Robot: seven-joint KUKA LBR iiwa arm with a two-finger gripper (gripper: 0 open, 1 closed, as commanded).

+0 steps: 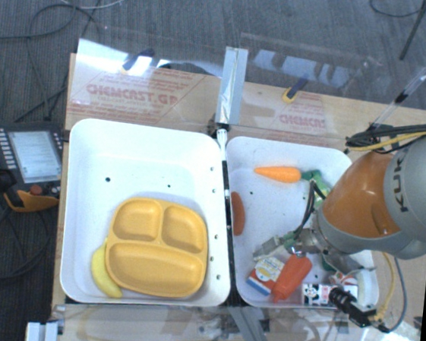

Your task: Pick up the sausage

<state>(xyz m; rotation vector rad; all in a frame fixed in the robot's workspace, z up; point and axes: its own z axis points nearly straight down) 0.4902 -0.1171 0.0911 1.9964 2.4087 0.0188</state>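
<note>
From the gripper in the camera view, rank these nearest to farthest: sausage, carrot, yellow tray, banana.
Gripper, in the right bin:
1. Sausage, by the right bin's left wall.
2. Carrot, at the top of the right bin.
3. Yellow tray, in the left bin.
4. Banana, at the tray's lower-left edge.

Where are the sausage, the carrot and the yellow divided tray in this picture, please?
sausage [237, 212]: camera view, middle of its reddish-brown body, by the right bin's left wall.
carrot [277, 173]: camera view, middle of its orange body.
yellow divided tray [156, 267]: camera view, floor of its large front compartment.
</note>
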